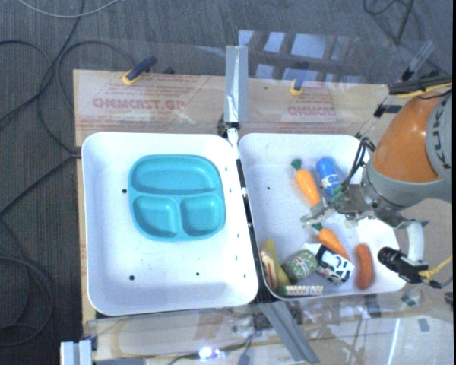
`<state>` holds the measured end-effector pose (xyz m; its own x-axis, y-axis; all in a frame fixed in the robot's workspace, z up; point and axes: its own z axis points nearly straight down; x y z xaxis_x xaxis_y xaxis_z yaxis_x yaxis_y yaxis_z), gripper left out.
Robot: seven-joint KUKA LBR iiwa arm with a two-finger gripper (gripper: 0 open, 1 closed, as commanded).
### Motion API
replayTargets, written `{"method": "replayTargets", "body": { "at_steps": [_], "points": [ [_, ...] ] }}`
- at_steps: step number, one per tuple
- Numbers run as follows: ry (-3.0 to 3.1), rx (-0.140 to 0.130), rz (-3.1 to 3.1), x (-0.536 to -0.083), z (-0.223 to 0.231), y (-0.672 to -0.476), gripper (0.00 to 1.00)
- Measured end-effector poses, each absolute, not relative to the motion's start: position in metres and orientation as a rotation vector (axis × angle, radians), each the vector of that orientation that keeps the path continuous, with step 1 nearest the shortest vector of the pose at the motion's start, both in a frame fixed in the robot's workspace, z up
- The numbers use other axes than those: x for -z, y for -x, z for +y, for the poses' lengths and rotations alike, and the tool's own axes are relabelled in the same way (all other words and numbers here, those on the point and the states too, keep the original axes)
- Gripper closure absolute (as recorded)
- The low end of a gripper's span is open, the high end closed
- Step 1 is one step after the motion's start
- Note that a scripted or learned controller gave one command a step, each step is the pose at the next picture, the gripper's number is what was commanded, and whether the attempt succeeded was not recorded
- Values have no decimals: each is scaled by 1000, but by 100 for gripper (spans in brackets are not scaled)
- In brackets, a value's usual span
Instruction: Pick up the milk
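Observation:
The milk [335,265] is a small carton with black and white cow patches, lying near the front edge of the right bin [273,166]. It rests between a green can [300,265] and a red sausage [364,265]. My gripper [328,210] hangs over the middle of the right bin, above and behind the milk, with an orange carrot [333,242] between them. Nothing shows in the gripper's grasp. The orange and grey arm [406,154] reaches in from the right.
A second carrot [307,185] and a blue bottle [327,172] lie behind the gripper. Yellow strips [270,263] lie at the bin's front left. The left bin [106,265] holds a turquoise divided plate [177,195]. A black part of the arm [395,262] sits at the bin's right front.

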<state>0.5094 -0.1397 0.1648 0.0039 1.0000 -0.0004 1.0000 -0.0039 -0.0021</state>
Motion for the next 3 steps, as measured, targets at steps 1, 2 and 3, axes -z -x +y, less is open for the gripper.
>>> {"method": "replayTargets", "body": {
  "at_steps": [1, 2, 3],
  "points": [
    [2209, -5, -2231, -121, -145, -503, 0],
    [1990, 7, -2445, -89, -172, -487, 0],
    [2355, 11, -2098, -89, -107, -488, 0]
  ]
}}
